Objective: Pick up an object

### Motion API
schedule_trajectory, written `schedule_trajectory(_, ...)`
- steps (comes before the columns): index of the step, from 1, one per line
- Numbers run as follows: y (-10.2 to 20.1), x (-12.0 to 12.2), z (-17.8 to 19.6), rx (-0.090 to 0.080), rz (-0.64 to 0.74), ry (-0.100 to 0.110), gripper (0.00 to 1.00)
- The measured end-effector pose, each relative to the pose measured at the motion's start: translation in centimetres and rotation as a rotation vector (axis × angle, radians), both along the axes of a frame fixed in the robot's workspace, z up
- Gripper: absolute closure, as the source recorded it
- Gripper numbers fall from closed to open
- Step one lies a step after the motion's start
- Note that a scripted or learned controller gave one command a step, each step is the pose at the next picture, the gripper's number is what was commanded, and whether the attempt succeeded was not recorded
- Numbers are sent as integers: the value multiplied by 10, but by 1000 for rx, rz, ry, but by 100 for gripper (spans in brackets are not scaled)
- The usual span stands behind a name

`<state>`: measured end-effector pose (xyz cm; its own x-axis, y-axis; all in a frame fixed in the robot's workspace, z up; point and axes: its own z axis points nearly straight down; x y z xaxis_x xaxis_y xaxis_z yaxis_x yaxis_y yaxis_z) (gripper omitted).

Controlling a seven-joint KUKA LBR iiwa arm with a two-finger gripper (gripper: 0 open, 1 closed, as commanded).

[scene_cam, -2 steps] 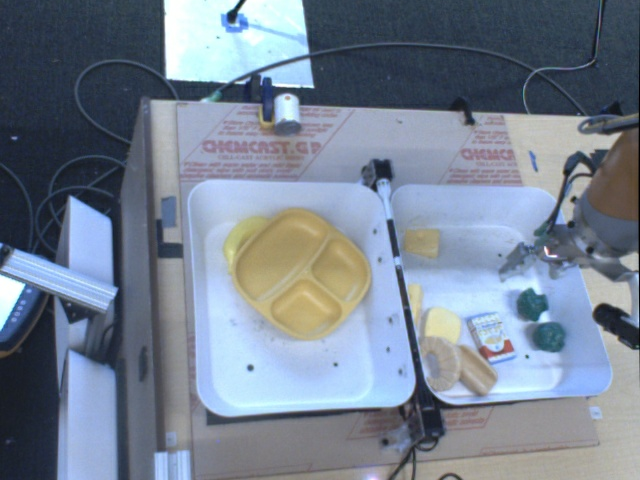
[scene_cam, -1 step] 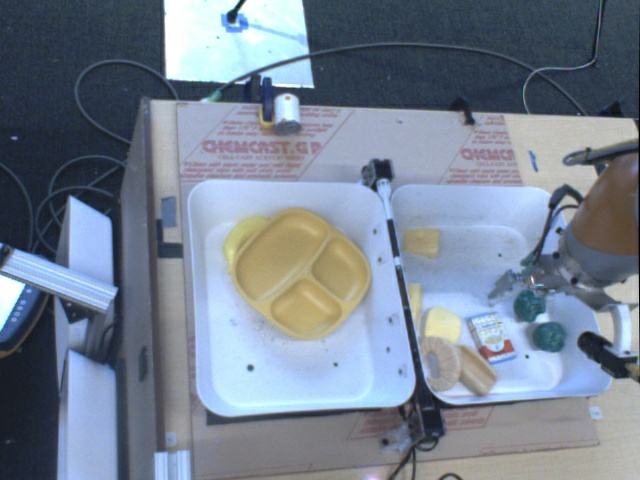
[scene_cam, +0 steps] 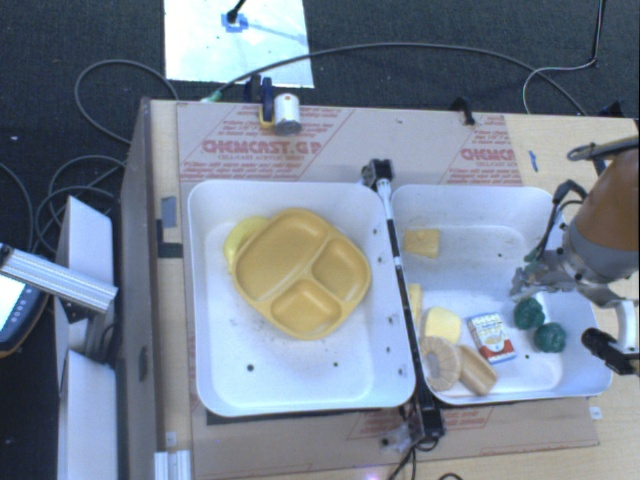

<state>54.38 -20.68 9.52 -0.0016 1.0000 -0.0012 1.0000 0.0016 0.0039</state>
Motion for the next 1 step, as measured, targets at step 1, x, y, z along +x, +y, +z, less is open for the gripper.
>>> schedule_trajectory(1,0,0,0,0,0,0,0)
